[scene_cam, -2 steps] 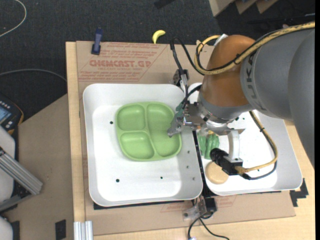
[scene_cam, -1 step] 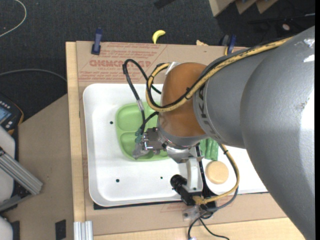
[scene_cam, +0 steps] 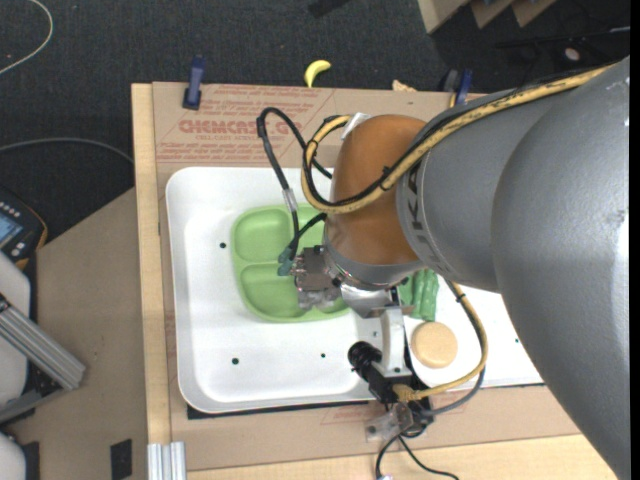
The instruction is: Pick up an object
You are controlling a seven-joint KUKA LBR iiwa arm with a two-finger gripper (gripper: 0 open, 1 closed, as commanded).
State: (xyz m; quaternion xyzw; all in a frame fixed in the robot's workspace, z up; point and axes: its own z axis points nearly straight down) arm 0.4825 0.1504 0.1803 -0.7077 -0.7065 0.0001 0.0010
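Green plastic divided dish lies flat in the left white bin, its long axis running roughly top-to-bottom in the camera view, w/ the divider crossing it partway down. We see the hand over the dish's right edge, under the arm's orange band; we can't tell if it's clenched or released, or touching the dish. A round tan disc and a green ribbed piece sit just right of it.
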